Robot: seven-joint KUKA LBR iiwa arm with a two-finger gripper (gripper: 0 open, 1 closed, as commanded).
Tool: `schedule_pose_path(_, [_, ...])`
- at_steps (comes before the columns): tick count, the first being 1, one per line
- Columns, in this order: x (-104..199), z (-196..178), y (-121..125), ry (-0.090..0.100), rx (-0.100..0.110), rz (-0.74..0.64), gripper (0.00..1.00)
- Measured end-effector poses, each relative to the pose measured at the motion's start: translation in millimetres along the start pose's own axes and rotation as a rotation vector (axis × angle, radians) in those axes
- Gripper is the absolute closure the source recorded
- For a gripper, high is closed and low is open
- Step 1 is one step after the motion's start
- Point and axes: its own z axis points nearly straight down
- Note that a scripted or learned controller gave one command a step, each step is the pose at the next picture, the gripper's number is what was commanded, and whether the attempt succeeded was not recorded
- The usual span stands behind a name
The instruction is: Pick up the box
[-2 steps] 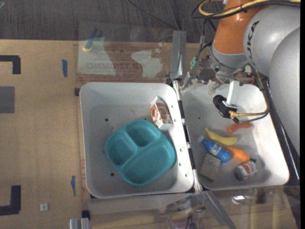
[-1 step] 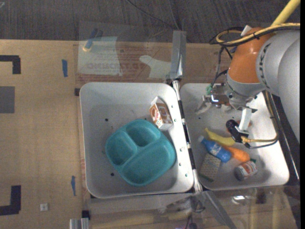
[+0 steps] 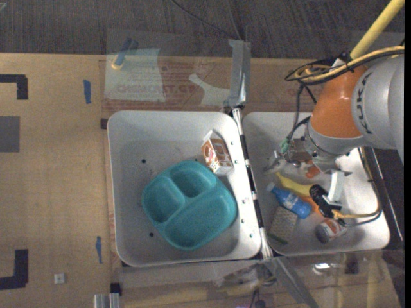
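Gripper (image 3: 289, 158) hangs low over the far half of the right bin (image 3: 379, 239), arm coming in from the right; whether it is apart or together cannot be told, too much clutter around the tip, and nothing is seen held. Nearest in that bin: a small can (image 3: 330, 230) on its side toward the near right corner, and a grey textured pad (image 3: 282, 224) by the near left wall. Just beyond the pad lies a blue bottle (image 3: 291, 201), tilted, cap toward the dividing wall, with a yellow banana-like piece (image 3: 297, 186) right beside it on the far side, close under the gripper. In the left bin (image 3: 121, 172), a teal divided plate (image 3: 189, 204) takes up the near-centre floor, flat. The box (image 3: 217, 154), small, white with red-brown print, stands tilted in the far right part of the left bin, just beyond the plate's rim and close to the wall between the bins, well apart from the gripper. Past the bins, a clear plastic sheet (image 3: 160, 76) lies on the brown bench, a strip of blue tape (image 3: 87, 92) to its left, a black cable (image 3: 192, 15) on the dark floor behind.
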Motion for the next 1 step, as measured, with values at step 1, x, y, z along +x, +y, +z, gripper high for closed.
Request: schedule_pose_path(1, [-7.1,2.0,79.7,-0.002,0.002,-0.127,0.00])
